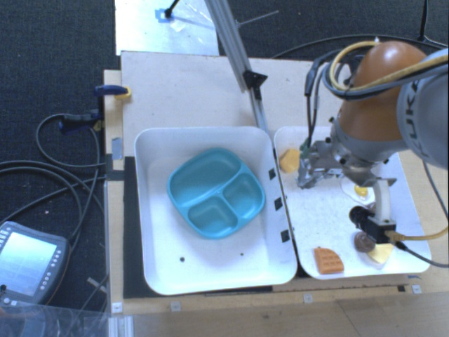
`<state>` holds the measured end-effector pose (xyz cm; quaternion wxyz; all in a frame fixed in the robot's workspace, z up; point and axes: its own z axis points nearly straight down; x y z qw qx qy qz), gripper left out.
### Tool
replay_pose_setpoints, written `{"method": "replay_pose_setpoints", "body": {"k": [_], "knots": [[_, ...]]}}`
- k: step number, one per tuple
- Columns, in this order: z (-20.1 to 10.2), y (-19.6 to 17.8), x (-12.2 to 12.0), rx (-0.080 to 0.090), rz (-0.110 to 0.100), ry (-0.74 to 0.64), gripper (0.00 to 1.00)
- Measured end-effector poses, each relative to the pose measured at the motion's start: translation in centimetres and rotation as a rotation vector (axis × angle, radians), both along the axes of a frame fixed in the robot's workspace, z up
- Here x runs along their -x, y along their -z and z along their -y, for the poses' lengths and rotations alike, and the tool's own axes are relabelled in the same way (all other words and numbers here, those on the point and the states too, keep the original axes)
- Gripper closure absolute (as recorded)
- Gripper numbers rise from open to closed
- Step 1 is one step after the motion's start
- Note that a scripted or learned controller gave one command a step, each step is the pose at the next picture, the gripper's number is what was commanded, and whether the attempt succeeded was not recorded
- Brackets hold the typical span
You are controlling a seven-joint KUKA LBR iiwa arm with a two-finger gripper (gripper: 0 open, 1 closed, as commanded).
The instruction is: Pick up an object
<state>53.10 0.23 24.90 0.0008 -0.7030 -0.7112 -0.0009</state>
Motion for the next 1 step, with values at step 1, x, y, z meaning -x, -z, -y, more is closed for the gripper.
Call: {"method": "replay_pose_setpoints", "body": {"k": [1], "knots": [[-5.13,0.88,1.29,0.000,0.000,0.000,1.00]]}}
